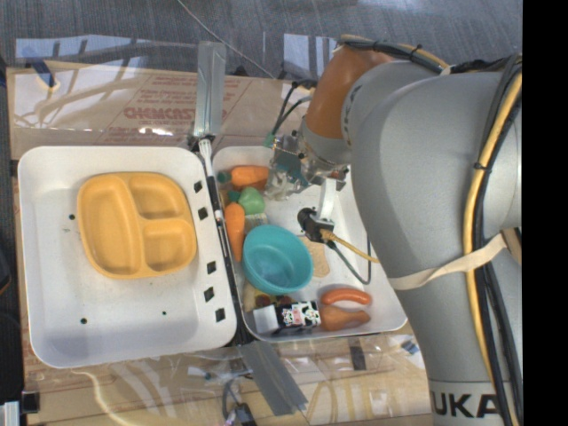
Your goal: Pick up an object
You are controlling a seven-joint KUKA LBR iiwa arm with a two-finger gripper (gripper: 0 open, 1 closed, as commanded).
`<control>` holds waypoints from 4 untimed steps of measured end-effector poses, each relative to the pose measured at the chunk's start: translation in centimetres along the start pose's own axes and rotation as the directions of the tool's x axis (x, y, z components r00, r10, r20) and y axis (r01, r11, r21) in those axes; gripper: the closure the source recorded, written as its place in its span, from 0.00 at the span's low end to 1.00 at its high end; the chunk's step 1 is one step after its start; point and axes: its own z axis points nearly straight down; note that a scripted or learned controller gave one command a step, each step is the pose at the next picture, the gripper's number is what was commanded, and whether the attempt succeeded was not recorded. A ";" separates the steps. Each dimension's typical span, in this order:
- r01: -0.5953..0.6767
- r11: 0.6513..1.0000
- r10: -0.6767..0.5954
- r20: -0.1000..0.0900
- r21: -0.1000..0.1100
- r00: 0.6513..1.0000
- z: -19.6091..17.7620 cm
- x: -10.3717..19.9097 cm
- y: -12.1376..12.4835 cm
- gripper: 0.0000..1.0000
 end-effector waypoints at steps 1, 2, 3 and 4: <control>-0.202 0.979 0.202 -0.007 -0.013 0.979 -9.5 8.1 -2.6 1.00; -0.151 0.988 0.151 -0.003 -0.008 0.988 -11.3 9.4 -7.8 1.00; -0.186 0.982 0.186 -0.003 -0.010 0.983 -14.4 8.6 -8.0 1.00; -0.062 0.998 0.062 0.000 -0.006 0.998 -14.0 4.9 -13.0 1.00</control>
